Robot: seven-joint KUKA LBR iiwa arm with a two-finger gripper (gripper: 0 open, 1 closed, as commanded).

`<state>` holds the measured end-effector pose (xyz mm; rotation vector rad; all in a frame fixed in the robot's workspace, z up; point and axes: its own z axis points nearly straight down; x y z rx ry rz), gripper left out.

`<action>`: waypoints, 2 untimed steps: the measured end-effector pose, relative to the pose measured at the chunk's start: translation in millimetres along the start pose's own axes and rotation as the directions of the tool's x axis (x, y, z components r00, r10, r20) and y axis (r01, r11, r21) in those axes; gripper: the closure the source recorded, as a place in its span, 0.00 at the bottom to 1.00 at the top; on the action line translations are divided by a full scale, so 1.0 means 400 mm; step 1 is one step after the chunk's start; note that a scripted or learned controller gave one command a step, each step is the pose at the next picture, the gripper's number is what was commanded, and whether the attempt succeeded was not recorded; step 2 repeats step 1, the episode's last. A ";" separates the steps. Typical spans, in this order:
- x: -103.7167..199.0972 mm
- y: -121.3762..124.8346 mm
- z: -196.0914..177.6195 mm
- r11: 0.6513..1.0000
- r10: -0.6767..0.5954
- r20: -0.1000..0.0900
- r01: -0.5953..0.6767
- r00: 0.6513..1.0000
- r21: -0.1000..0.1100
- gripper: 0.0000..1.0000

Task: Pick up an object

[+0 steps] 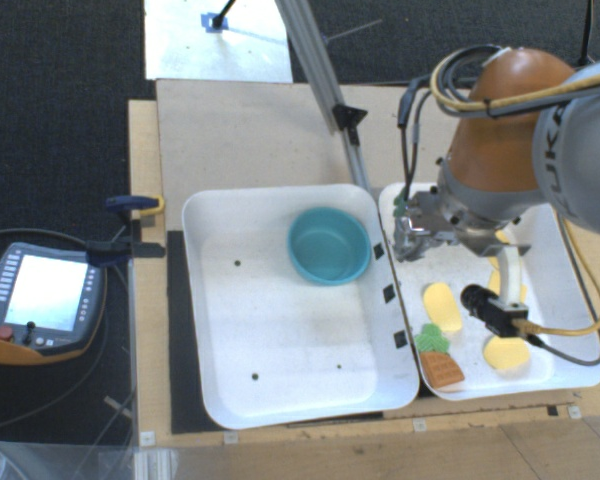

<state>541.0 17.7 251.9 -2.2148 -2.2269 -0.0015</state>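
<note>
My gripper hangs over the left edge of the right bin, under the orange wrist band. Below it in that bin lie a yellow block, a small green piece and an orange-brown piece. A rounded yellow object rests near the bin's front right. A pale yellow long object is partly hidden by the arm. A teal bowl stands in the back right of the left bin. I see nothing held in the gripper.
The wall between the two bins runs just left of the gripper. A slanted metal pole rises behind the bins. A black connector with a yellow cable hangs over the right bin. A teach pendant lies off the bench at left.
</note>
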 end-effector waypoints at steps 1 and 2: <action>0.120 -0.034 0.049 1.000 0.001 0.000 -0.001 1.000 0.001 1.00; 0.120 -0.034 0.049 1.000 0.001 0.000 -0.001 1.000 0.001 1.00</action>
